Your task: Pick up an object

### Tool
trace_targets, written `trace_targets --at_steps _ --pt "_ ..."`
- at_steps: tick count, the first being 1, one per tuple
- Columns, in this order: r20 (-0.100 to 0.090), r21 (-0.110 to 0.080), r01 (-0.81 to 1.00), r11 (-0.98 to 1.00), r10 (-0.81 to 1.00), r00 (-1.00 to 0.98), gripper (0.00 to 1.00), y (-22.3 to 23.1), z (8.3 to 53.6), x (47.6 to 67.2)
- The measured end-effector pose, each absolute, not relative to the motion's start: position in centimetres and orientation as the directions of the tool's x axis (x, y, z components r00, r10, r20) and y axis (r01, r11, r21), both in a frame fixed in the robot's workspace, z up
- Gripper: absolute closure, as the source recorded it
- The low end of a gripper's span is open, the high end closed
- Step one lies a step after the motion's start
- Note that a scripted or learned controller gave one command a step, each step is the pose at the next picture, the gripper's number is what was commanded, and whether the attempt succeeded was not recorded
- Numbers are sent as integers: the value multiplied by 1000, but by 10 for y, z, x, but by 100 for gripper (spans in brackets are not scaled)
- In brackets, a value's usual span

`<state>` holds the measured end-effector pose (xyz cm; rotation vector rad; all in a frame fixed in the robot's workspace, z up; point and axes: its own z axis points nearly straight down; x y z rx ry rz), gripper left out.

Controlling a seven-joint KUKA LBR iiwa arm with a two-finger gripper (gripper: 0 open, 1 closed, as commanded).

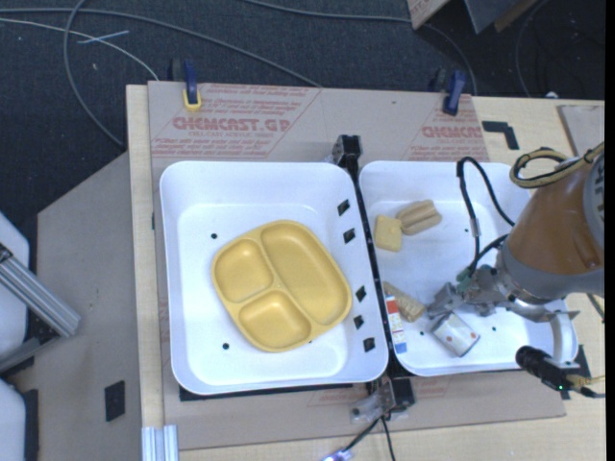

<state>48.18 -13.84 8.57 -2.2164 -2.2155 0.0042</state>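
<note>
My gripper [452,305] is low in the right bin [437,182], near its front. Just below it lies a small white and grey cylinder [455,335], touching or nearly touching the gripper's tip. A small tan piece [409,307] lies just left of the gripper. A thin red and white item [392,321] rests against the bin's left wall. Two tan bread-like pieces [407,225] sit farther back in the same bin. The arm's orange band [562,229] rises to the right and hides the bin's right side.
The left bin [183,257] holds a yellow divided plate [279,283]. Black cables [478,205] loop over the right bin's back. A blue clamp [191,84] and another clamp [453,91] grip the board's far edge.
</note>
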Motion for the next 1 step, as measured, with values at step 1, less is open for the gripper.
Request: trace_targets --at_steps 1 --pt "2 0 1000 -1 1000 1 100 -139 99 484"
